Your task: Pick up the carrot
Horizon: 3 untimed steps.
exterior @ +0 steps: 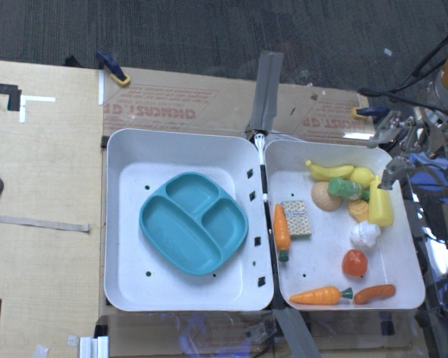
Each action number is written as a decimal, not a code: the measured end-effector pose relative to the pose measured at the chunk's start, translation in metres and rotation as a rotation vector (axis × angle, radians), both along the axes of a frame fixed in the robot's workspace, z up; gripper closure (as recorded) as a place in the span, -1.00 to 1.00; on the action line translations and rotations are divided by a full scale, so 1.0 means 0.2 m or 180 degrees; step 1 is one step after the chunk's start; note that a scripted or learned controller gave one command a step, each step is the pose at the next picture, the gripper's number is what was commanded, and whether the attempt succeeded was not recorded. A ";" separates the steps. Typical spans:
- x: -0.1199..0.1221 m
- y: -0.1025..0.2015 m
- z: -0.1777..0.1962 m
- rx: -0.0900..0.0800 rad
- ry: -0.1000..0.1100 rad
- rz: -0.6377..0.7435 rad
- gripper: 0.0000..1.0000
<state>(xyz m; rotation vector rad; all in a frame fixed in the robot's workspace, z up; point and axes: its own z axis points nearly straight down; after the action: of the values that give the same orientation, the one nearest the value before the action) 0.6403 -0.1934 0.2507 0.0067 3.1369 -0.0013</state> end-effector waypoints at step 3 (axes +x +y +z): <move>-0.53 0.94 -0.29 0.0005 0.0005 -0.1426 -1.00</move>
<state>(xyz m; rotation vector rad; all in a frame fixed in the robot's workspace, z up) 0.5339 -0.0053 0.1921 0.7037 3.0590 -0.0006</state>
